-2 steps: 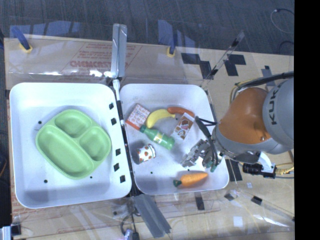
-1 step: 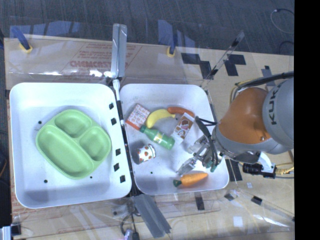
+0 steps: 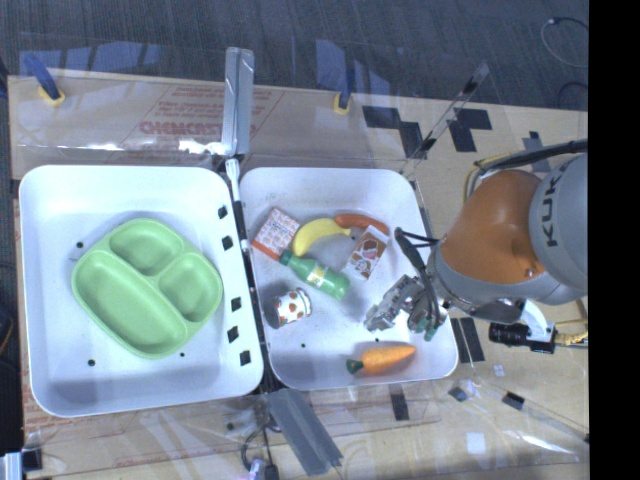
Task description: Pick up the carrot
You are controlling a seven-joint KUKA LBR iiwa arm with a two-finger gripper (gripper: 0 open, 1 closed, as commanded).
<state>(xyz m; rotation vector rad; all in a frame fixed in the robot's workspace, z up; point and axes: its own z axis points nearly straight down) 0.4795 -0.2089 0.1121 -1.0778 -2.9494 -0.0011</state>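
while the gripper (image 3: 403, 308) hangs over the right bin (image 3: 430, 238), i cannot tell how it is set. i see the carrot (image 3: 384, 359) lying near the bin's near edge, just below the gripper, with a green bottle (image 3: 316, 275) further left.

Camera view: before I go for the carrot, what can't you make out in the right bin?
- Pincer: too blurred in the camera view to tell open from shut, or how high it sits above the carrot.
- Red item: mostly covered by the banana and a small carton; identity unclear.
- Carton labels: too small to read.
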